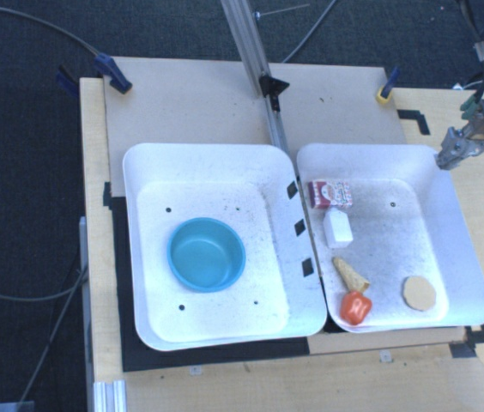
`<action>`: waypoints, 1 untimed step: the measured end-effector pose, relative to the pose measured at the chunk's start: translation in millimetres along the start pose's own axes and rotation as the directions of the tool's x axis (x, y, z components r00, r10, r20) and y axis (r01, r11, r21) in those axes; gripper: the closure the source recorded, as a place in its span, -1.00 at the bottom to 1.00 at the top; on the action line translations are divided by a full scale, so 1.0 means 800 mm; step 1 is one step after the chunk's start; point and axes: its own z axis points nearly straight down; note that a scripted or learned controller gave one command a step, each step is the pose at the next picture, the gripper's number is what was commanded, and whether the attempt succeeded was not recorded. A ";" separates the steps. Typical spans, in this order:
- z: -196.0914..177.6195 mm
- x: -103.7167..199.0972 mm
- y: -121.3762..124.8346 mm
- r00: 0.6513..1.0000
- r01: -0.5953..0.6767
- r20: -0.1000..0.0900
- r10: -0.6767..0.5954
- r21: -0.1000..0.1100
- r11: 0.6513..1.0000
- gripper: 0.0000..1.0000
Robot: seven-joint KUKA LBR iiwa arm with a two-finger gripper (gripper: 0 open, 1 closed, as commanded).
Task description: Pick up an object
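You are looking at a pick that, by my reading, is not yet under way. The gripper is sitting at the far right edge of the view, over the upper right corner of the right bin, high above the floor and well apart from everything lying in it. I cannot tell how its fingers are standing; the part in view is too small and blurred, and nothing is showing between them. So nothing is being held, as far as the view shows, and the whole of the task is still waiting: choosing a target, travelling over it, descending, closing and lifting.

You are counting two bins. The left bin is holding one thing, a blue bowl, sitting a little left of its middle.

The right bin is holding five. Along its left side, a red and white carton is lying near the top, with a white block just below it, close or touching. Further down, a tan cone is lying tilted, its lower end meeting a red pepper near the front wall. A tan disc is lying alone toward the front right, apart from the rest.

Any of these six could be serving as the target; the disc, standing clear of its neighbours, is looking like the easiest reach for you.
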 end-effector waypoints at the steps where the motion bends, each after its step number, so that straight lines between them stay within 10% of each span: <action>1: 0.021 0.069 -0.017 1.000 0.003 -0.009 -0.003 0.022 1.000 1.00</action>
